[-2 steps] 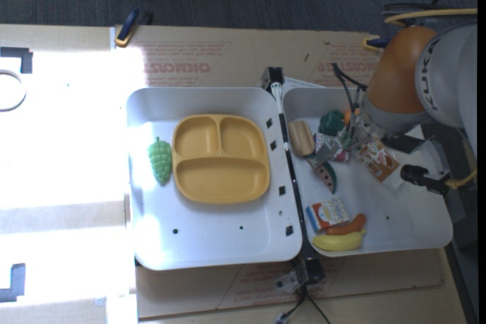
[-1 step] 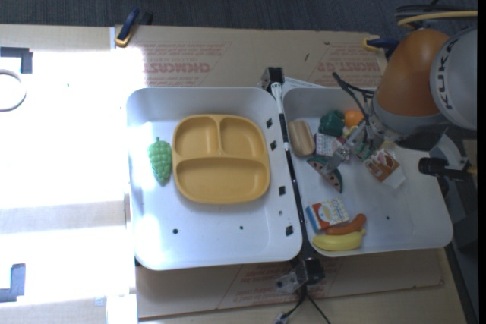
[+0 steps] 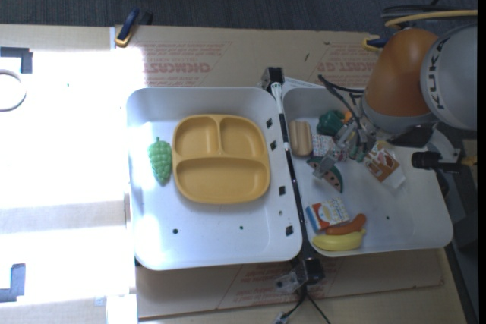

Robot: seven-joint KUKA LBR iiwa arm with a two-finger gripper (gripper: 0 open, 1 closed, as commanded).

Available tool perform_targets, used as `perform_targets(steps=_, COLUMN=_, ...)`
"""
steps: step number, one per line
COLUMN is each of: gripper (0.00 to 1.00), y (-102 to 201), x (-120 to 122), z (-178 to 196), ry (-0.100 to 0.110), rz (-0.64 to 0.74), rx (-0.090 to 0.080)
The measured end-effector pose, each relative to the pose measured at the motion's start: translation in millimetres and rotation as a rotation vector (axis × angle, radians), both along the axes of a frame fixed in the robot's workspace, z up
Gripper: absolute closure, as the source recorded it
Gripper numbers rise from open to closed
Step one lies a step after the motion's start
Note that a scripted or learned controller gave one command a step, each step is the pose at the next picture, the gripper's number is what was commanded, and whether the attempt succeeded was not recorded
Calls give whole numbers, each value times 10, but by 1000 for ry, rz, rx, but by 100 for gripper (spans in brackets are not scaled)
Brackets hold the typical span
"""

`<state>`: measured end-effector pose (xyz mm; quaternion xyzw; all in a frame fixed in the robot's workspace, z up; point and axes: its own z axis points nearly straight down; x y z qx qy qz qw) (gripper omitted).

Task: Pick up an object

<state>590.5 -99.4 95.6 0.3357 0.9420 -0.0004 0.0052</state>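
Observation:
My gripper [image 3: 339, 153] hangs low in the right bin [image 3: 425, 231], among a cluster of small items. Just left of it lie a tan bread-like block [image 3: 301, 137] and a small white carton [image 3: 322, 145]. A teal object [image 3: 330, 121] sits just behind it. A dark wedge-shaped piece [image 3: 332, 176] lies directly under its tip. A brown and white packet [image 3: 383, 165] is to its right. Whether anything is held is hidden by the wrist.
Near the right bin's front wall lie a yellow banana [image 3: 338, 241], a red sausage-like piece [image 3: 350, 224] and a small printed carton [image 3: 326, 212]. The left bin [image 3: 213, 239] holds a yellow divided plate [image 3: 221, 158] and green grapes [image 3: 160, 160]. The arm's orange band [image 3: 402, 72] overhangs the back right corner.

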Motion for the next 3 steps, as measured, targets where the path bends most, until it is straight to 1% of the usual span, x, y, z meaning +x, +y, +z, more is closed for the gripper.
perform_targets(steps=1, gripper=0, y=0, x=0, z=0, ry=0, rz=0, rx=0)
perform_targets(steps=2, gripper=0, y=39, x=127, z=-5, ry=16, rz=-211, rx=3)
perform_targets(steps=3, gripper=100, y=36, x=155, z=100, ry=2, rz=-208, rx=1)
